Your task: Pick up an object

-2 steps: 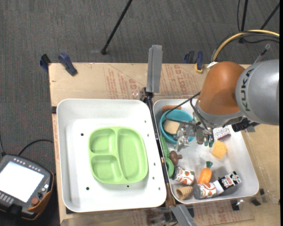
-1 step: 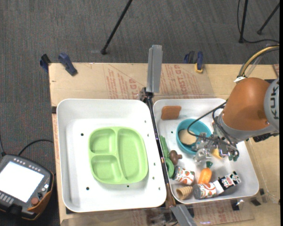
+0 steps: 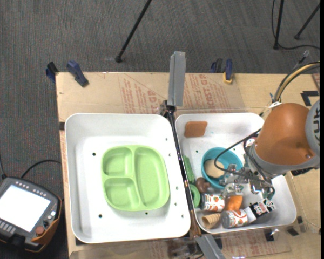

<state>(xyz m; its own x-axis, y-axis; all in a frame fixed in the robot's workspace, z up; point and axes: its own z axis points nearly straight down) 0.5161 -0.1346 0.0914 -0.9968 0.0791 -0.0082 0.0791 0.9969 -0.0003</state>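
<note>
Metalwork of the gripper point(image 3: 247, 183) is seen low over the right bin point(image 3: 227, 124), beneath the orange band point(image 3: 283, 135) of the arm; whether anything is clasped cannot be told, the tips being lost among clutter. Just beside it, one small orange object point(image 3: 234, 203) is found, and one round teal bowl point(image 3: 216, 162) with a pale inside is partly covered by the wrist cables. Two printed cans point(image 3: 235, 218) are counted near the front wall, one ridged cone point(image 3: 210, 220) beside them, one black-and-white piece point(image 3: 261, 208) to the right. One flat brown rounded block point(image 3: 195, 128) is set apart at the back. In the left bin point(image 3: 81, 131), one smooth green tray point(image 3: 135, 177) with three compartments is laid.
</note>
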